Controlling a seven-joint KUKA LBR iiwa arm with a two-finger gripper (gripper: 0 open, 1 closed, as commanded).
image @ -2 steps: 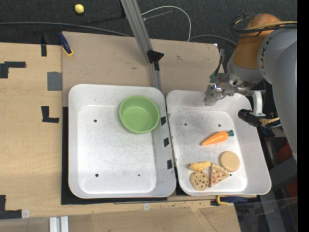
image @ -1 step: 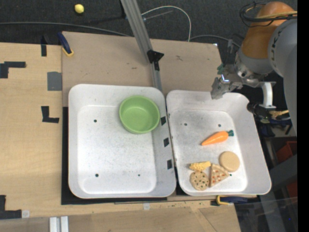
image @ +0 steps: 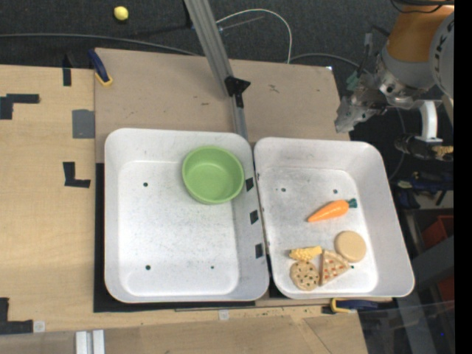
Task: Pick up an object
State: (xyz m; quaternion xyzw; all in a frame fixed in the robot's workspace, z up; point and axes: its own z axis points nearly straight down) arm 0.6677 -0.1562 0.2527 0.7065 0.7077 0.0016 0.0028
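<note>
So your claw (image: 352, 115) was hanging up past the far right corner of the right bin (image: 383, 198), off over the surface (image: 162, 87), and honestly I couldn't tell if it was open or closed. You had the carrot (image: 328, 211) sitting mid-bin, with the round cracker (image: 350, 245) just nearer than it, then the corn (image: 305, 254), cookie (image: 304, 274) and pizza slice (image: 332, 265) bunched by the near wall. Green bowl (image: 212, 174) was in the left bin (image: 118, 198).
</note>
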